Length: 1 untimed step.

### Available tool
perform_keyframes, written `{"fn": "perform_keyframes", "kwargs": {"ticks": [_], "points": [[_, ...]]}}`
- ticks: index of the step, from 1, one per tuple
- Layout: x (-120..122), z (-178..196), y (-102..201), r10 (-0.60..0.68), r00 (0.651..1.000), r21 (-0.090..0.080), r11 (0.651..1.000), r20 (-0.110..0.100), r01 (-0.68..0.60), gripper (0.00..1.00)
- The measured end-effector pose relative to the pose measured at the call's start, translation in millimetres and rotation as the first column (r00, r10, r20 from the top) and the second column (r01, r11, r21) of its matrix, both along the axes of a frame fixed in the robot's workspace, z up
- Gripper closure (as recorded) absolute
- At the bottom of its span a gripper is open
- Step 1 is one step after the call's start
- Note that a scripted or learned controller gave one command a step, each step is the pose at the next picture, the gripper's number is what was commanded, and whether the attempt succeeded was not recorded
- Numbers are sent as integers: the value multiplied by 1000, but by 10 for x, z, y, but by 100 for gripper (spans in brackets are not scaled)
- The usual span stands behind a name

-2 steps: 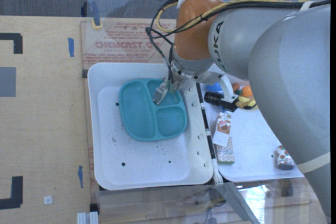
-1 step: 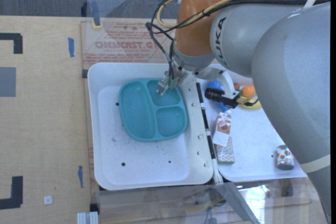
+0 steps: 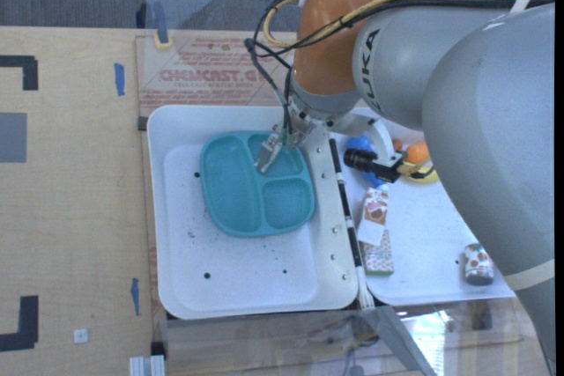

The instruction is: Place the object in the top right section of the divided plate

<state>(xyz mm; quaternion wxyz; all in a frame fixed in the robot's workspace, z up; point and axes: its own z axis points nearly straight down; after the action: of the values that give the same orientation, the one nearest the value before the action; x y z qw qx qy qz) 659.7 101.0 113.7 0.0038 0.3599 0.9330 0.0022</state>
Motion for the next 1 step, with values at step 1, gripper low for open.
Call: {"fn": "perform_keyframes", "kwargs": {"ticks": [1], "points": [[33,735,-393,62,998,-2,998,-2,-62,0]]}}
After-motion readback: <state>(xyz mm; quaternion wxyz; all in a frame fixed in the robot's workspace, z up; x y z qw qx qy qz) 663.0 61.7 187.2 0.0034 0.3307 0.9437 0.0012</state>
